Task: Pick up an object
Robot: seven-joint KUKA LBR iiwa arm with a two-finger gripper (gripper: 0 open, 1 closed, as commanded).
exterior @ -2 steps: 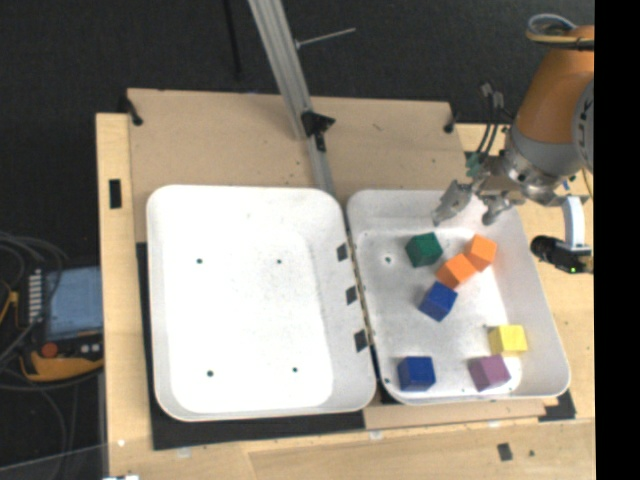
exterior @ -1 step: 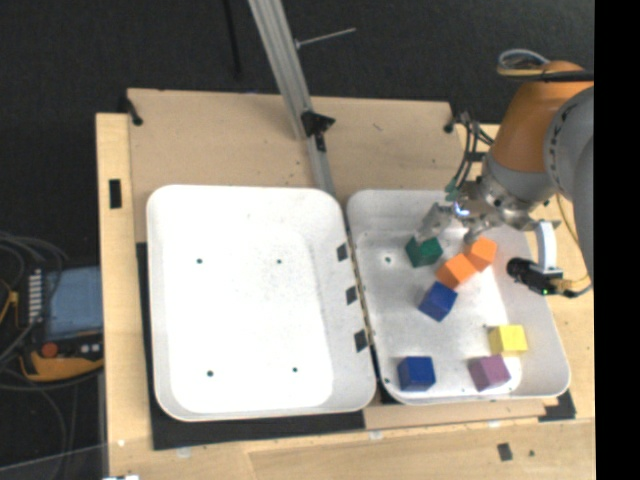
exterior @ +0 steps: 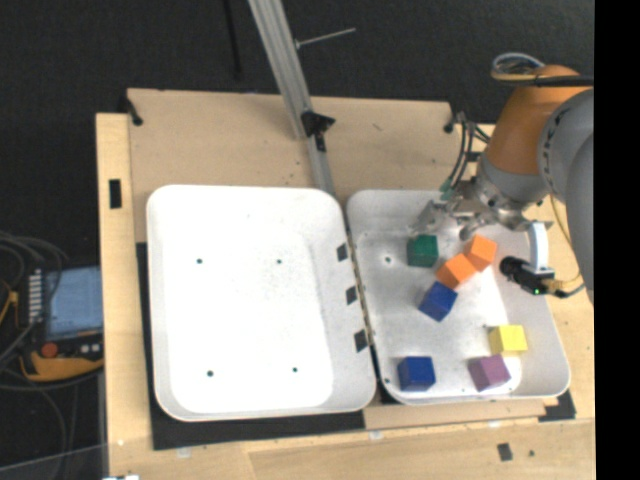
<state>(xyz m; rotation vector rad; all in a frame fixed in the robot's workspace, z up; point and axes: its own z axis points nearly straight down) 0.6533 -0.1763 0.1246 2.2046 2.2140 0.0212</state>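
Note:
The right bin (exterior: 390,218) holds several small blocks. A green block (exterior: 423,250) lies near its upper middle, with two orange blocks (exterior: 470,261) touching each other just right of it. Below them sits a blue block (exterior: 437,301). A second blue block (exterior: 416,372), a purple block (exterior: 489,371) and a yellow block (exterior: 509,340) lie along the bin's near side. My gripper (exterior: 452,222) hangs low over the bin's far part, just above and between the green block and the orange pair. I see nothing held in it.
The left bin (exterior: 250,298) is a wide white tray beside the right one. A slanted metal pole (exterior: 290,78) rises from the bench behind the bins. Black cable parts (exterior: 525,273) hang off the wrist near the bin's right rim.

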